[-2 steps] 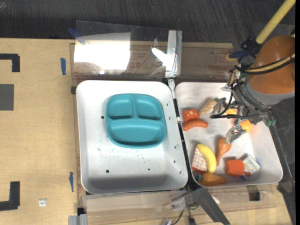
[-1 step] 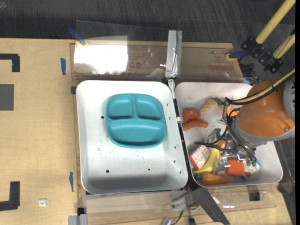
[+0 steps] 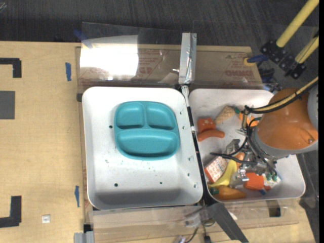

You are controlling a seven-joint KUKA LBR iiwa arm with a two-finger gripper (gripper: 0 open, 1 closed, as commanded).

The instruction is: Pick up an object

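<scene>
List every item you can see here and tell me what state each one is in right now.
Teal divided plate: upright, compartments bare, in the left bin.
Orange toy: lying loose in the right bin.
Toy pile: heaped, pieces touching.
Gripper: down over the pile.

Bright overhead light, strong glare on clear panel [image 3: 109, 59] top-left, soft shadows, slight blur
</scene>
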